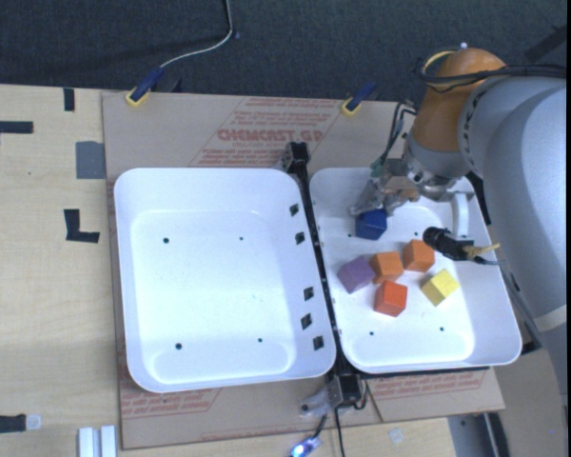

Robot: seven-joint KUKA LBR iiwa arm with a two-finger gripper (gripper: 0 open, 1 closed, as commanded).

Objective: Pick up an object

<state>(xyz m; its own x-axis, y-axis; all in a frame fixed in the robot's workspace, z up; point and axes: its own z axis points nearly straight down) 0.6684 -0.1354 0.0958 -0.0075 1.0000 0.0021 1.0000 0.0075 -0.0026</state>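
Grasping looks to be the step in hand: the gripper sits low in the right bin, at its upper left part, with the blue block just below its tips. Whether the fingers are spread or closed on the block cannot be told from this angle. Nearby lie a purple block, three orange blocks and a yellow block. The left bin sits beside it. Next, I judge, the move calls for closing squarely on the blue block, then lifting straight up.
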